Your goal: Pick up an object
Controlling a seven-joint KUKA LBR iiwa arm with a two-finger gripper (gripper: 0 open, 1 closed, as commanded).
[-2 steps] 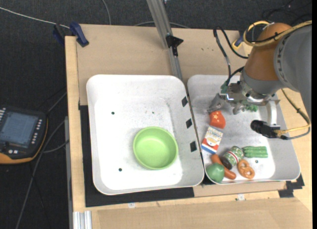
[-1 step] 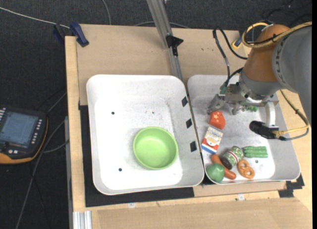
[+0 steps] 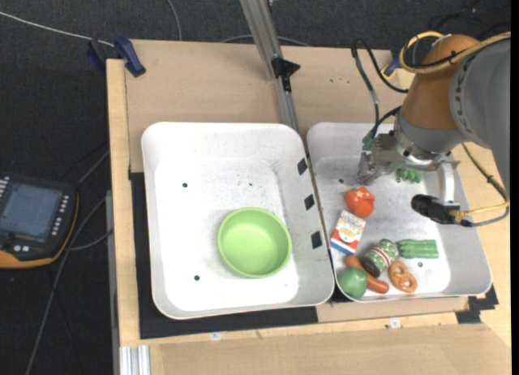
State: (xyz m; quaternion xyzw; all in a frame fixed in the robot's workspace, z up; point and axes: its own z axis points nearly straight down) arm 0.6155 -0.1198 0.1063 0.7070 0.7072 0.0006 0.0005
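Taking the red tomato (image 3: 359,200) in the right bin (image 3: 470,264) as the landmark: nearest the camera, below it, lie a green pepper (image 3: 352,283), a pretzel (image 3: 402,277) and a small carton (image 3: 348,231). To its left, in the other bin (image 3: 170,162), sits a green bowl (image 3: 254,241). The hand (image 3: 375,164) hangs just above and beyond the tomato, apart from it; whether it is wide or narrow cannot be told.

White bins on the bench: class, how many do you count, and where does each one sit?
2. The left bin holds a green bowl; the right bin, touching it, holds the small toy foods, with the gripper above its far end.
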